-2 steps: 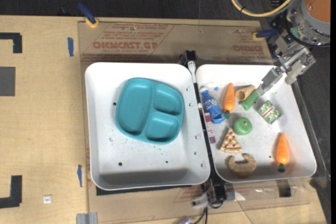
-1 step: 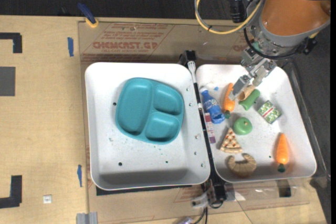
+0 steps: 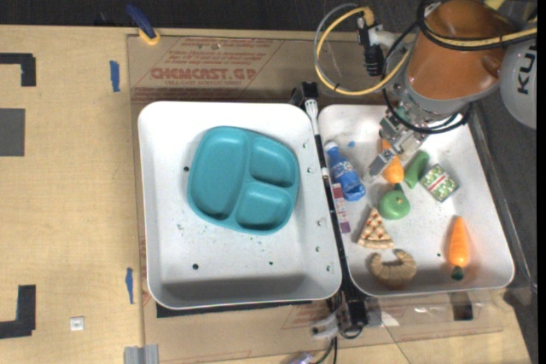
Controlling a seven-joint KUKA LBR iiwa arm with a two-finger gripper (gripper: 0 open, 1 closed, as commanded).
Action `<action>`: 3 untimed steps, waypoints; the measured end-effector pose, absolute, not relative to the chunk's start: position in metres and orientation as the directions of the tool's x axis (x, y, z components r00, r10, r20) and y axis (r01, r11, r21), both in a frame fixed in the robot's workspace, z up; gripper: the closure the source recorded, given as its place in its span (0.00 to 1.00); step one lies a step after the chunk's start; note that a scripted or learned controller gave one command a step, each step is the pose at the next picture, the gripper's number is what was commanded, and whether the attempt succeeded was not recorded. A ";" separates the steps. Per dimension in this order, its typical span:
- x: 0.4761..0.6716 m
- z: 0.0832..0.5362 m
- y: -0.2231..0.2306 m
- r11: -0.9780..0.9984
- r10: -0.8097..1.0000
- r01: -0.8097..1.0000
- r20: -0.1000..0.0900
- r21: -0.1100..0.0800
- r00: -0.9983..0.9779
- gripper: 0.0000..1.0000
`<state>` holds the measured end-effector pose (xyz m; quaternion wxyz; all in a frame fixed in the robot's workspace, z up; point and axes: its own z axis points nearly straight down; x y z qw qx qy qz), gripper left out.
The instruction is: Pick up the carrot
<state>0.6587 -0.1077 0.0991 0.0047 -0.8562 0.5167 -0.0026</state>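
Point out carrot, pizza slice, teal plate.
carrot (image 3: 459,241), camera view, middle of its orange body
pizza slice (image 3: 373,228), camera view, centre of the wedge
teal plate (image 3: 213,170), camera view, its large left compartment

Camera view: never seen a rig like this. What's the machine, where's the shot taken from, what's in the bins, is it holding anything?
It is one shot from a camera fixed above the bench, looking down at a slant. The grey arm with the orange band reaches in from the right; its claw hangs over the right bin, close above a small orange piece.

The left bin holds a teal divided plate. The right bin holds toy food: the carrot near the right wall, a green apple, a pizza slice, a brown pastry, a blue bottle and a green and white carton.

Nothing shows between the claw's fingers, and the carrot lies apart from it, untouched.
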 end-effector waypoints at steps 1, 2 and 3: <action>0.601 0.089 -0.129 -0.017 -1.000 -1.000 -0.004 -0.010 0.017 0.00; 0.605 0.102 -0.124 -0.017 -1.000 -1.000 -0.012 -0.022 0.017 1.00; 0.604 0.102 -0.124 -0.017 -1.000 -1.000 -0.012 -0.020 0.017 0.00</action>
